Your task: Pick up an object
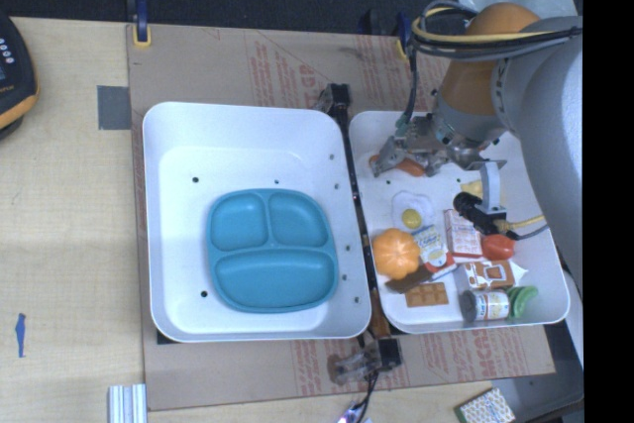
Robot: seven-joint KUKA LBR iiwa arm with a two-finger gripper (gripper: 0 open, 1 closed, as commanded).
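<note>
My gripper (404, 155) hangs low over the far left part of the right bin (369, 129). A small orange-red piece (409, 170) lies right under it, partly covered. Whether that piece sits between the gripper's tips is not visible. Toward the front of this bin lie an orange fruit (395, 253), a fried-egg toy (412, 212), a brown waffle-like block (425, 294), a small can (484, 305), a green piece (523, 297), a red piece (498, 248) and some printed packets (462, 238).
The left bin (163, 144) holds a blue divided plate (271, 249). A black clip (339, 96) sits where the two bins meet at the back. The arm's grey body (540, 104) covers the right bin's far right corner.
</note>
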